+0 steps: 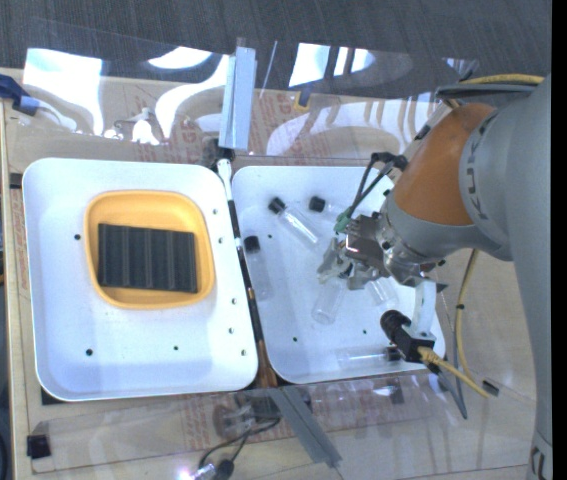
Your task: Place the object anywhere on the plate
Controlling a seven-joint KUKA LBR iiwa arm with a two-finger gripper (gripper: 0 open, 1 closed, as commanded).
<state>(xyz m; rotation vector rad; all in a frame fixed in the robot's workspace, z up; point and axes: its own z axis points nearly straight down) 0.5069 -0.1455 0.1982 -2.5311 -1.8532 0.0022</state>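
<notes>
A yellow plate [147, 213] lies in the left bin [53, 338] with a dark ribbed block [148, 258] on it. Clear plastic tubes with black caps lie in the right bin [283, 358]: one [293, 220] at the upper left, and one [325, 306] near the middle. My gripper [348, 265] hangs low over the middle of the right bin, just above and right of that middle tube. The wrist hides its fingertips, and I see nothing clearly between them.
Loose black caps [316, 204] [250, 243] sit on the right bin's floor. Another clear tube [368, 354] lies along its near edge. A raised divider [235, 248] separates the two bins. The arm's orange band [433, 183] covers the bin's right side.
</notes>
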